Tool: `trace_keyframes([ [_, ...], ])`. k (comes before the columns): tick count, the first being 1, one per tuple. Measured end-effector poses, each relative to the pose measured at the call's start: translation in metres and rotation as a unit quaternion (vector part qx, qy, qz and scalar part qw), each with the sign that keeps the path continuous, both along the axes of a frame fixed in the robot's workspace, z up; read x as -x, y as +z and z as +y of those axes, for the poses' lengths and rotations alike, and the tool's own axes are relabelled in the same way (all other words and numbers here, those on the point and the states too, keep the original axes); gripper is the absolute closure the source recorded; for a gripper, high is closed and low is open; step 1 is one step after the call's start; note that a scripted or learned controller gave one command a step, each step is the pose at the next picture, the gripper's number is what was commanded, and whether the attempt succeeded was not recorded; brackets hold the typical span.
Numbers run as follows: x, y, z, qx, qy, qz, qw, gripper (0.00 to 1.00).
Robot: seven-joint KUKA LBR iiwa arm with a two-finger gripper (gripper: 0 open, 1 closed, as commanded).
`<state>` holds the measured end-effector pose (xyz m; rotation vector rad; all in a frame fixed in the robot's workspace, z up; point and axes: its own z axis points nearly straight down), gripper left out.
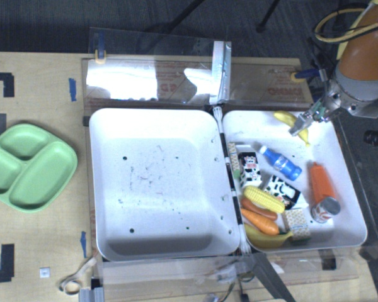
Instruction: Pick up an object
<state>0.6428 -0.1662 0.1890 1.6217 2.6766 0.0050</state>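
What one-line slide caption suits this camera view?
KUKA arm's gripper reaches into the right bin by a yellow banana; left bin beside it.

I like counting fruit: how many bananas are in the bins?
2: one banana at the right bin's far end by the gripper, another banana at its near edge, half buried; others may be hidden.

Bright, even overhead light; glare on the clear panel [157, 80]; slightly soft focus.
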Motion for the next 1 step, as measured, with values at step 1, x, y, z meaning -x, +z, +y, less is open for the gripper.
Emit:
trace_keyframes([
  [1,-0.0015,0.0113,0.0001,0.0010,0.001,-0.003,1.0000,1.00],
])
